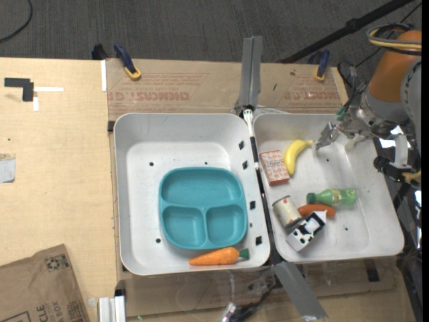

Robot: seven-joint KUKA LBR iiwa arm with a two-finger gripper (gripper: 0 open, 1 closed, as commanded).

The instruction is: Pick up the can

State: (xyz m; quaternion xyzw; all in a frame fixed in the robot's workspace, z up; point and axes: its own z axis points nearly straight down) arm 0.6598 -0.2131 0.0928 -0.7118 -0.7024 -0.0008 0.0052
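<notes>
The can (286, 212) is a small silvery cylinder lying on its side in the right bin (375, 243), near that bin's left wall. A black-and-white box (306, 231) touches its lower right side. My gripper (327, 137) hangs over the upper part of the right bin, just right of a yellow banana (293, 154). It is well up and to the right of the can, with a clear gap between them. Nothing is seen held in it.
In the right bin also lie a red-and-white carton (273, 166), a green bottle (333, 196) and a small orange item (315, 210). The left bin (134, 180) bears a teal divided plate (201, 206) and a carrot (216, 257).
</notes>
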